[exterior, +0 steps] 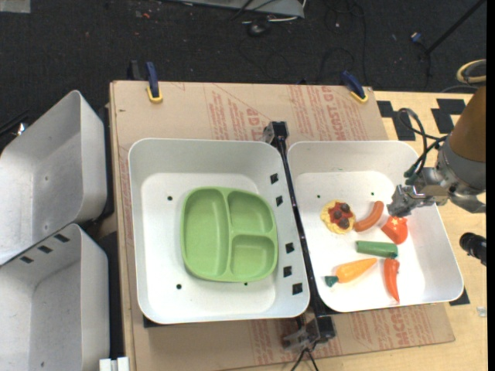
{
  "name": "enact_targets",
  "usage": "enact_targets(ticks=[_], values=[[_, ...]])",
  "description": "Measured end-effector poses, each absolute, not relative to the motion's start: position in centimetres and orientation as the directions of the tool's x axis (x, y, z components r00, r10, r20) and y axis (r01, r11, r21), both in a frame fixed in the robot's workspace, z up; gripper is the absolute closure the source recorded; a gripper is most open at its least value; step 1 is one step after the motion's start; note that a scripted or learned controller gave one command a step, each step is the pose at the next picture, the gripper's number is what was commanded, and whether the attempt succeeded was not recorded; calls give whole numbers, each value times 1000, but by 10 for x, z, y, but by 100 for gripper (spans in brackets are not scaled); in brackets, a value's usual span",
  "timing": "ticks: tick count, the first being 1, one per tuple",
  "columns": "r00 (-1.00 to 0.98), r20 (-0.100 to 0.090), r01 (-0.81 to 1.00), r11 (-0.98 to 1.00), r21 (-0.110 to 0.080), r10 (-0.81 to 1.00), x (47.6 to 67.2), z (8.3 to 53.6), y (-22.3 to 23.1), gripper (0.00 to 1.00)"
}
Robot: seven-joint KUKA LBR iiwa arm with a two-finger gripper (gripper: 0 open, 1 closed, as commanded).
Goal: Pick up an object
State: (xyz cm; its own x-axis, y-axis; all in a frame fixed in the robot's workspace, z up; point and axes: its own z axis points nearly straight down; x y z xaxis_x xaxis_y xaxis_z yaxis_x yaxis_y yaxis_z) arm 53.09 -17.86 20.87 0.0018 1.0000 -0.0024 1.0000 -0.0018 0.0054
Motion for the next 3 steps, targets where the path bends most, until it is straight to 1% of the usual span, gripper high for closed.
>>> enact_targets(ticks=[1, 2, 3], values=[[-2, -3, 1000, 2, 7, 1000, 535, 271, -184, 100], [-6, 1, 1000, 6, -2, 1000, 529, 254, -129, 100], [-7, 1, 1000, 7, -1, 1000, 530, 253, -85, 100]])
